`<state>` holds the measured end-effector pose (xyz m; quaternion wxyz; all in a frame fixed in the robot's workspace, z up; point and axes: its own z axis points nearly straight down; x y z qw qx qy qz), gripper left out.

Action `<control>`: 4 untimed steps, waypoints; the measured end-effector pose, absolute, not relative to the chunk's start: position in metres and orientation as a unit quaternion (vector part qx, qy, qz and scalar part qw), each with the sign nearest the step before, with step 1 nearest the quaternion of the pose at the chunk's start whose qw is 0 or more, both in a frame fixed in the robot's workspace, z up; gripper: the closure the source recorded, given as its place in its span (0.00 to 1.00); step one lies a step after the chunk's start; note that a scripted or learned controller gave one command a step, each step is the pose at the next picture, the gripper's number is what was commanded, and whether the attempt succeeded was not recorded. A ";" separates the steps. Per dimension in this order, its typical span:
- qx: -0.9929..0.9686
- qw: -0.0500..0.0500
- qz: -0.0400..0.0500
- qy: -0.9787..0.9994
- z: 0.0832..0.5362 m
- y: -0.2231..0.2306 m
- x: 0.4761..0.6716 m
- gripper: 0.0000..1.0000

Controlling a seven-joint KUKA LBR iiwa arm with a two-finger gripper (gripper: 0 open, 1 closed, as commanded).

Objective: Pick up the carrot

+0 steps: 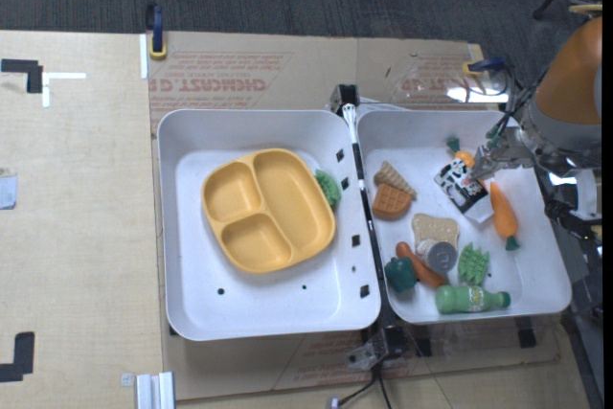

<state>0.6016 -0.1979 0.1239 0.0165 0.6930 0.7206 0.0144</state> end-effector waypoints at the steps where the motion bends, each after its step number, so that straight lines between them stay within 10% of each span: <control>1: 0.693 0.015 0.014 0.720 0.123 -0.198 0.601 0.00; 2: 0.696 0.009 0.007 0.718 0.108 -0.195 0.631 0.00; 4: 0.623 0.018 0.013 0.782 0.110 -0.219 0.603 0.00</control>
